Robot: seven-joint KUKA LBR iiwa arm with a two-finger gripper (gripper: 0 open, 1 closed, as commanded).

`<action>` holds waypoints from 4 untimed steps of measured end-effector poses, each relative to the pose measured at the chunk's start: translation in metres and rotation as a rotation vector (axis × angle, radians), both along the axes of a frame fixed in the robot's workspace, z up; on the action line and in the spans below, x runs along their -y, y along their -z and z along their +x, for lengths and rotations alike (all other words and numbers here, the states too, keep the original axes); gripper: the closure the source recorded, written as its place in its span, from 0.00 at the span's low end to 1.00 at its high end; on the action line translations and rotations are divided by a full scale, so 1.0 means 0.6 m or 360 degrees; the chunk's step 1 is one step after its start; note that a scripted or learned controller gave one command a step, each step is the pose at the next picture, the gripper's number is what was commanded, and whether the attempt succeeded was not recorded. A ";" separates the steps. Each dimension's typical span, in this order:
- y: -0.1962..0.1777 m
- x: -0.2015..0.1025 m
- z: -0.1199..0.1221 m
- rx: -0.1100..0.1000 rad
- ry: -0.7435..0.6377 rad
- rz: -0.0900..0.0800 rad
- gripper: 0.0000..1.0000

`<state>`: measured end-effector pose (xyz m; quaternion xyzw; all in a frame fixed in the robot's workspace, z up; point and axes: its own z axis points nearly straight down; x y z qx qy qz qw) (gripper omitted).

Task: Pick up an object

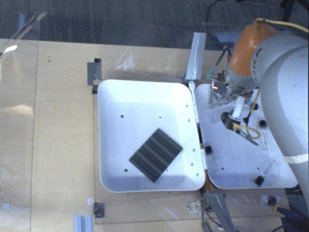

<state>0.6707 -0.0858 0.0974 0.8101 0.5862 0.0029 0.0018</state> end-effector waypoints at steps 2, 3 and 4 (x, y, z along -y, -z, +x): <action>-0.167 -0.128 0.001 0.0003 0.0448 0.0003 1.00; -0.145 -0.154 -0.045 -0.0010 0.1029 0.0004 1.00; -0.164 -0.157 -0.043 -0.0005 0.1015 0.0007 1.00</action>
